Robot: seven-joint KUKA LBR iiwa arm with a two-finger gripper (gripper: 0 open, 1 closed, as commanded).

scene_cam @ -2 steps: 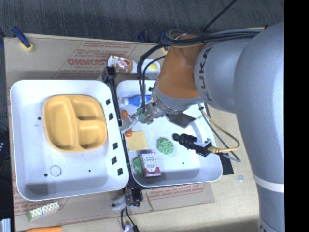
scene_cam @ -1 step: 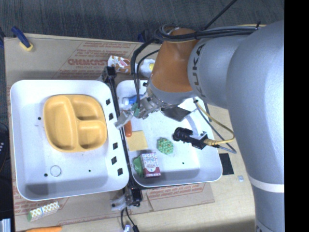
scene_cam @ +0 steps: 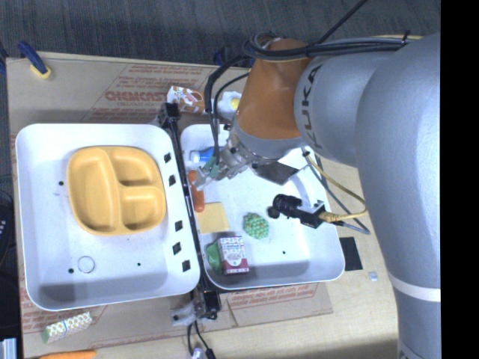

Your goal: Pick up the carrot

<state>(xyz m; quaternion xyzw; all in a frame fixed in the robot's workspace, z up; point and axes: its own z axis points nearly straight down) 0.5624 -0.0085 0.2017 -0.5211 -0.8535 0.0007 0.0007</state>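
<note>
The carrot [scene_cam: 197, 191], a small orange stick, lies along the left wall of the right bin [scene_cam: 329, 256], pointing from back to front. My gripper [scene_cam: 212, 167] hangs low over the bin just behind and to the right of the carrot's far end, very close to it. The wrist and the orange band above it hide the back of the right bin. Whether anything is between the jaws cannot be seen from here.
The left bin [scene_cam: 30, 223] holds a yellow divided plate [scene_cam: 116, 188]. In the right bin lie a yellow cheese slice [scene_cam: 214, 217], a green bumpy ball [scene_cam: 256, 226], a red-and-white carton [scene_cam: 234, 255] beside a green item [scene_cam: 214, 255], and a blue-white object [scene_cam: 197, 156] near the gripper.
</note>
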